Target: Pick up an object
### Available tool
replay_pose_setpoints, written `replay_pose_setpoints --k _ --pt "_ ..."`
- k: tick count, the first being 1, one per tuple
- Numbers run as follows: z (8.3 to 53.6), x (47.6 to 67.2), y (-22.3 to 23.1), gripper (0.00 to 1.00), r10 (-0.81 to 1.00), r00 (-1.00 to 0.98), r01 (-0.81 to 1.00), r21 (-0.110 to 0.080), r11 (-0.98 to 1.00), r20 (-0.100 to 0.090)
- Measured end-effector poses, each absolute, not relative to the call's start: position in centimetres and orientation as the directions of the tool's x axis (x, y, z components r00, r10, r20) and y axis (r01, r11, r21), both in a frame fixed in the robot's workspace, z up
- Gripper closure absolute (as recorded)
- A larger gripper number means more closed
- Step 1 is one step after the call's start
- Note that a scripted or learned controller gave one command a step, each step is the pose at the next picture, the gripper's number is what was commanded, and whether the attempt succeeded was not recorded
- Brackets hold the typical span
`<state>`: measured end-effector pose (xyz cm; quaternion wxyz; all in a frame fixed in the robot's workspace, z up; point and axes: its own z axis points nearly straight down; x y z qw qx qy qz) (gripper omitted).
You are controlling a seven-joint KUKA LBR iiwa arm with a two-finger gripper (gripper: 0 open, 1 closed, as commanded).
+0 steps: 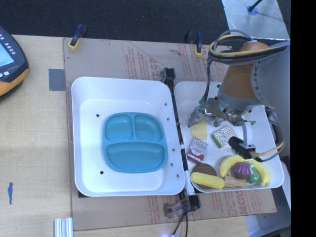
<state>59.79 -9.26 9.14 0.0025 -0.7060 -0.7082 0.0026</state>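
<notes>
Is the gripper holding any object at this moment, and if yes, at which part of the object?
It cannot be told. The gripper is low in the right bin, just above the pale yellow toy piece, but no object shows between its fingers.

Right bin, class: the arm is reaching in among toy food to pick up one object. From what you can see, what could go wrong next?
1. The toys are crowded: the banana, purple piece and corn cob lie packed at the near wall of the right bin, so a grasp there may catch two or nudge neighbours.
2. The gripper sits just above the pale yellow piece; closing off-centre may push it away.
3. The small flat packets may slip.
</notes>
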Motion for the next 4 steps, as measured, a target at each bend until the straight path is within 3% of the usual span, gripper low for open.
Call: replay_pose_setpoints --k 2,3,4 --pt "9.2 60.1 -9.6 0.0 1.0 -0.003 1.0 -0.006 0.003 0.0" --pt "9.1 54.2 -10.5 0.0 1.0 -0.003 1.0 -0.01 0.003 0.001" --pt "9.3 60.1 -10.3 0.0 1.0 -0.006 1.0 0.002 0.006 -0.001"
